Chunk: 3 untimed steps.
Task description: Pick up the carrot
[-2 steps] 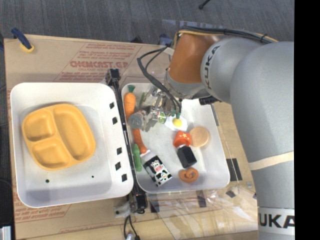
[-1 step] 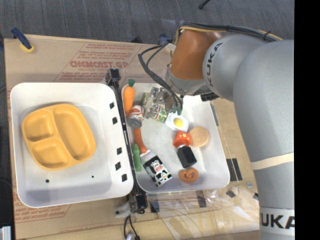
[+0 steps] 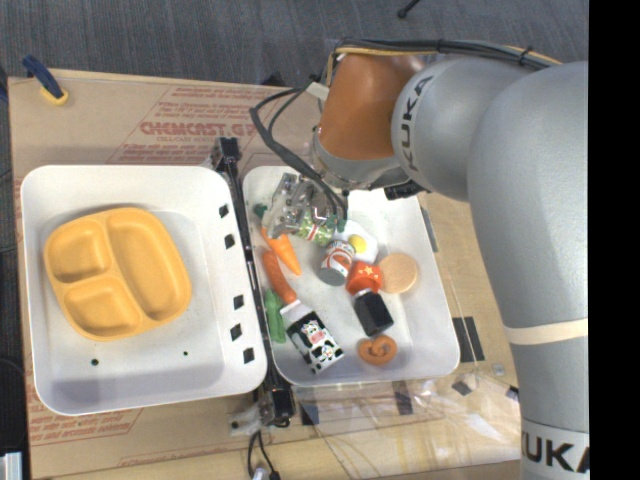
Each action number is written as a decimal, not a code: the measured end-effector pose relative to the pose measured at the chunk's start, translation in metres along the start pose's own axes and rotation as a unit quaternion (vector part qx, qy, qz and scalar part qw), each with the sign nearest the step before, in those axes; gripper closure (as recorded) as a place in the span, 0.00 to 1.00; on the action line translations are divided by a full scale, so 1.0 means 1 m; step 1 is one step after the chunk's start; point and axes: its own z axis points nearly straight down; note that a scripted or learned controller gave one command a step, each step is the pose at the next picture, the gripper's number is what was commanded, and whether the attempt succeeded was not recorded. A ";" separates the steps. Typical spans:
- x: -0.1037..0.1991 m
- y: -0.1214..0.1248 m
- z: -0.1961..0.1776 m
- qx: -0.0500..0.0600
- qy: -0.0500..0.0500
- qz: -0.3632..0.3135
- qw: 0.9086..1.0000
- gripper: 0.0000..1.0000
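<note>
Carrot (image 3: 284, 252), orange and tapered, lay in the right bin (image 3: 436, 313) close to its left wall, its tip pointing toward the bin's near edge, with a second orange stick (image 3: 278, 276) and a green piece (image 3: 273, 316) lined up just below it along the same wall. The pincer (image 3: 300, 206) hovered at the bin's far-left corner, just above the carrot's thick end; whether it was released or clenched could not be told, as cables and metal parts crowded the spot. Nothing orange showed between its tips. A risk, judged from the layout: the carrot sat tight against the wall and touching its neighbours, so a descent could strike the rim or pinch the wrong orange piece. A green-wrapped item (image 3: 315, 230) lay just beside the carrot's right, leaving little room on that side. More open floor lay along the right bin's far-right edge. The left bin (image 3: 60, 368) carried a yellow divided tray (image 3: 116, 270), well apart from the action on the table (image 3: 120, 108).
</note>
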 end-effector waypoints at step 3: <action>-0.001 -0.030 0.038 -0.002 0.000 0.249 0.969 0.00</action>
